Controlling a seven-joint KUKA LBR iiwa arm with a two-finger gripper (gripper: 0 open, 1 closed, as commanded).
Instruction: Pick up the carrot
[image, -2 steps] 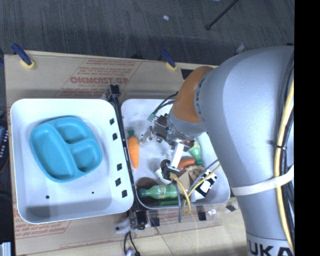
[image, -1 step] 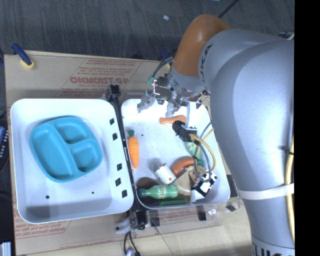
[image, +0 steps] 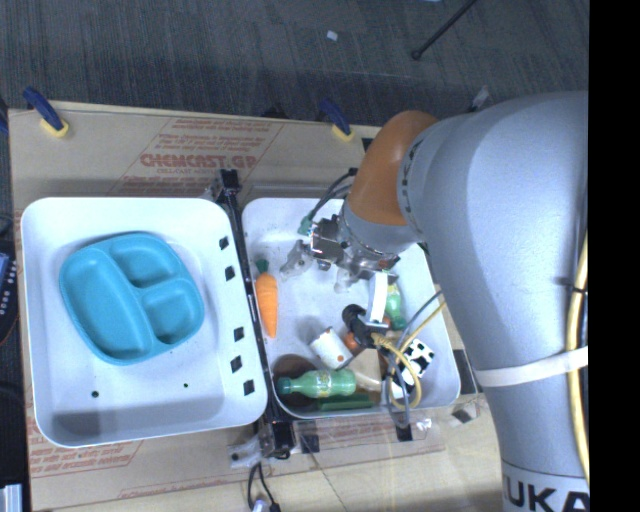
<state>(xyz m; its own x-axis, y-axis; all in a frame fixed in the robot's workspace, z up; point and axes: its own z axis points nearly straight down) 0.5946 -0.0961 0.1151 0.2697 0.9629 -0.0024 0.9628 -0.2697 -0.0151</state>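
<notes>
While the carrot (image: 267, 303) lies apart, the arm (image: 480, 250) bends over the right bin (image: 290, 215).

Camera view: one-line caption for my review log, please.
KUKA arm's gripper hovers over the right bin near the carrot; blue divided plate sits in the left bin.

we see a bench (image: 330, 460) covered by a brown cardboard sheet (image: 200, 150) printed with faded red lettering. two blue clamps (image: 45, 110) hold the sheet's far edge, one near the left corner and another (image: 335, 117) nearer the middle. two shallow white bins rest directly on the sheet, side by side, with black clips along the seam where they meet. the left bin (image: 60, 410) is the wider in our view. the right bin (image: 275, 215) sits just beside it, its right part hidden under the grey arm. beyond the bench lies dark floor (image: 200, 45).
</notes>
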